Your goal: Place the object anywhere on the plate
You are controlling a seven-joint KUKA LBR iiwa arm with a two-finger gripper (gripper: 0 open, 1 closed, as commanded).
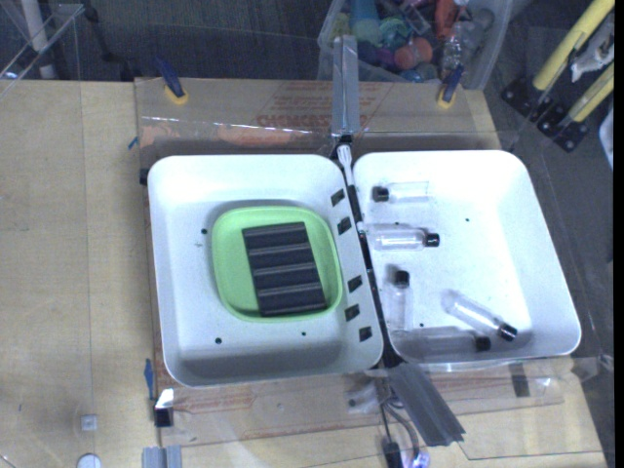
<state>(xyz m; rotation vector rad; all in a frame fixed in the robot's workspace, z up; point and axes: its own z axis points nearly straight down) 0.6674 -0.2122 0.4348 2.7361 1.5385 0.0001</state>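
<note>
**Ribbed block lies on the green plate in the left bin**

Nearest the camera, a grey bracket [427, 403] and some loose cables sit at the front edge of the table [58, 261], just below where the two bins meet.

In the right bin [531, 232], five clear vials with black caps are scattered. One vial [441, 340] lies along the near wall. A second [476, 315] lies just behind it at a slant, its cap toward the near right corner. A third [398, 295] lies close to the divider, its cap pointing away from the camera. Farther back, the fourth [398, 238] lies crosswise with its cap to the right. The fifth [402, 192] lies crosswise with its cap to the left.

In the left bin [180, 291], the plate [226, 261] sits near the middle. A dark ribbed block [284, 268] lies flat on it, well inside the rim and covering most of the plate's centre.

Black clips run down the divider [349, 252] between the bins.

Beyond the bins, two blue clamps [174, 88] hold a clear sheet. A clear box of coloured toys [409, 18] stands at the far edge.
</note>
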